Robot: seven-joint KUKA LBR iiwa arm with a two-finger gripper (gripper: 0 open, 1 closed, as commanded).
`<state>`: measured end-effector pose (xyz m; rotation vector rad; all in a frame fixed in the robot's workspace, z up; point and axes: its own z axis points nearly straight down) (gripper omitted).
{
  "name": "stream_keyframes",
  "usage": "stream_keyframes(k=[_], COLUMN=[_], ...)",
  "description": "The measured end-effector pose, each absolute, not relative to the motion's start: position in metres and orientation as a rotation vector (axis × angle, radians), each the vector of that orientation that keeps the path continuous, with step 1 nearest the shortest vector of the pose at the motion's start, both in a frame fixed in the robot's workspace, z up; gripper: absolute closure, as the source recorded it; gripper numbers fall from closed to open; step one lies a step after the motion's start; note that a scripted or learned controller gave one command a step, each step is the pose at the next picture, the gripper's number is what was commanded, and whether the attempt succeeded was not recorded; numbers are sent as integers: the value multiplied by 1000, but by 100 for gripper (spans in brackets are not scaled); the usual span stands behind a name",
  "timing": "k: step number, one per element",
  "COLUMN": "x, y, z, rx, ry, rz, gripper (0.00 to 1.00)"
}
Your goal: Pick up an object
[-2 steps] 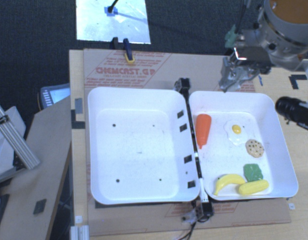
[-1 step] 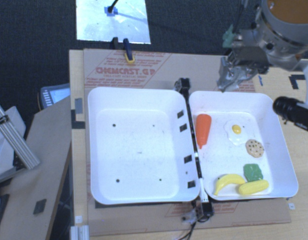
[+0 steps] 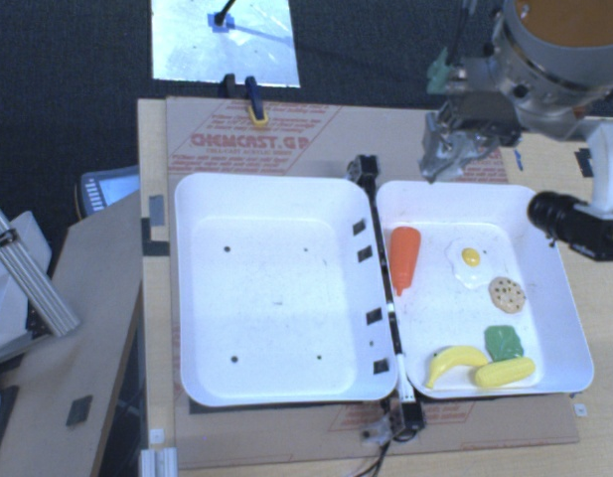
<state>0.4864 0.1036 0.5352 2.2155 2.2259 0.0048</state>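
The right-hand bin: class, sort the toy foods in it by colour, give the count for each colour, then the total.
Orange: 1, the carrot
White with a yellow yolk: 1, the fried egg
Tan: 1, the cookie
Green: 1, the green piece
Yellow: 2, the banana and the yellow piece beside it
Total: 6, all in the right bin

Arm [image 3: 564, 28] cropped at top edge

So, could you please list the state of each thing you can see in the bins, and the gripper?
carrot: lying flat, right bin
fried egg: flat, right bin
cookie: flat, right bin
banana: lying, near edge
green piece: resting by the banana
gripper: raised above the bin's far rim, holding nothing
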Motion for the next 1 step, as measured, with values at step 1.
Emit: stream_keyframes(k=[1], x=[487], y=[91], z=[535], rx=[2220], ry=[2221], rz=[3], gripper=[100])
